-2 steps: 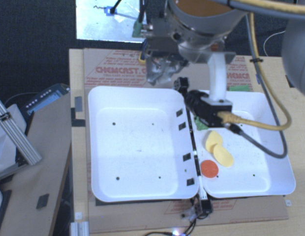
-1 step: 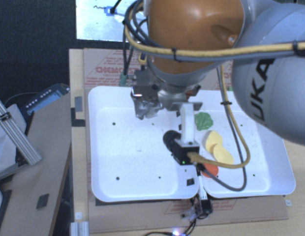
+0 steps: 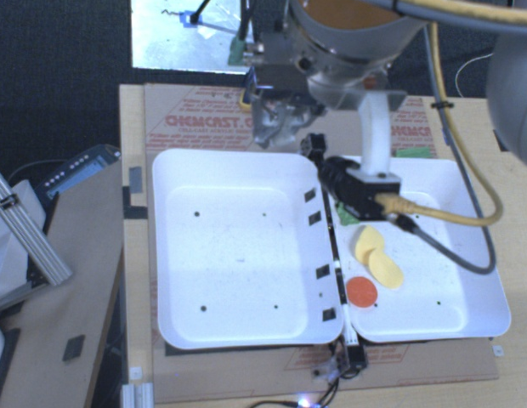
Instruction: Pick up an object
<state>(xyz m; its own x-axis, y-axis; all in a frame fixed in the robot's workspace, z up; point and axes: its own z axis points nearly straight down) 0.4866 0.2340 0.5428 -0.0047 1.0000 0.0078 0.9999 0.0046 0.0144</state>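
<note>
Your candidate objects — two yellow pieces [image 3: 378,257] and an orange disc [image 3: 361,291] — lie in the right bin [image 3: 467,313], near its left wall. The gripper [image 3: 276,126] hangs above the left bin's [image 3: 238,253] far edge; grip state cannot be told.

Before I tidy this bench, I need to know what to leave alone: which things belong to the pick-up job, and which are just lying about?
Part of the job:
- gripper
- right bin
- two yellow discs
- orange disc
- green piece, partly hidden

Just lying about:
- left bin
- cardboard sheet under the bins
- grey device beside the bench
</note>
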